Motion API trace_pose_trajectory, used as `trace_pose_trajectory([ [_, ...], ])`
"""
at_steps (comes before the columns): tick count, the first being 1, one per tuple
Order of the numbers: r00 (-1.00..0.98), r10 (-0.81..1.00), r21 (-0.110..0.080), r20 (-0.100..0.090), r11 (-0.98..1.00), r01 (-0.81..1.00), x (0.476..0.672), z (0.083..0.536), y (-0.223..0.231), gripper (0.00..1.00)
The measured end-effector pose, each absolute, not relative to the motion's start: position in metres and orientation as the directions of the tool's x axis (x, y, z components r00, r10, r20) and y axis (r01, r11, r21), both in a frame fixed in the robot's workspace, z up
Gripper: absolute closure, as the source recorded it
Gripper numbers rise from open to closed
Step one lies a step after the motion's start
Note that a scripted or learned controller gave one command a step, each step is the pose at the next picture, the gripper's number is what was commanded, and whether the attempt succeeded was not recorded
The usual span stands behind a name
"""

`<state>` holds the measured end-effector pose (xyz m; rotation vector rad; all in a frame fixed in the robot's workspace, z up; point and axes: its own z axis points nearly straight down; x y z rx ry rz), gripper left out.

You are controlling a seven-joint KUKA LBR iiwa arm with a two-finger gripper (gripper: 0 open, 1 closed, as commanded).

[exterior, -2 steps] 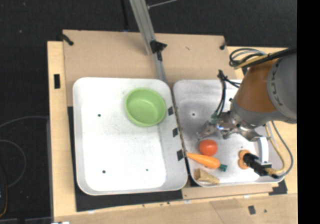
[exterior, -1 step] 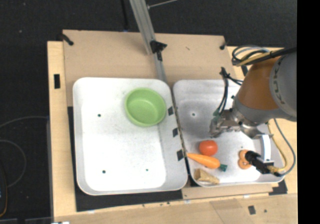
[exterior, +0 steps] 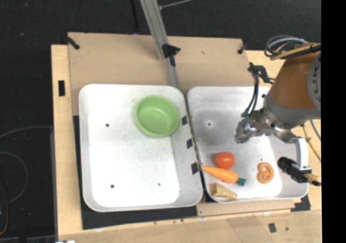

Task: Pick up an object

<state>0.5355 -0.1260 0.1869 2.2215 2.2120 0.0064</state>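
Observation:
In the right bin [exterior: 216, 106] lie a red tomato [exterior: 224, 159], an orange carrot [exterior: 220, 173] with a green stub, a tan wedge [exterior: 223, 192] at the front rim and an orange pretzel-shaped piece [exterior: 265, 172]. My gripper [exterior: 244, 132] hangs over the middle of this bin, up and right of the tomato and apart from it. Nothing shows between its fingers. A green bowl [exterior: 157, 116] sits upright in the left bin [exterior: 108, 155], near its back right corner.
A grey metal pole [exterior: 153, 14] slants from the top of the view down to the divide between the bins. Brown board [exterior: 151, 58] lies behind both bins. The arm's grey and orange body [exterior: 294, 87] covers the right bin's far right side.

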Motion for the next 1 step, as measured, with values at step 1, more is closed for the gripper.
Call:
trace_pose_trajectory([
  [1, -0.002, 1.0, 0.003, -0.002, 0.002, 1.0, 0.5443, 0.2444, -0.1259, 1.0],
])
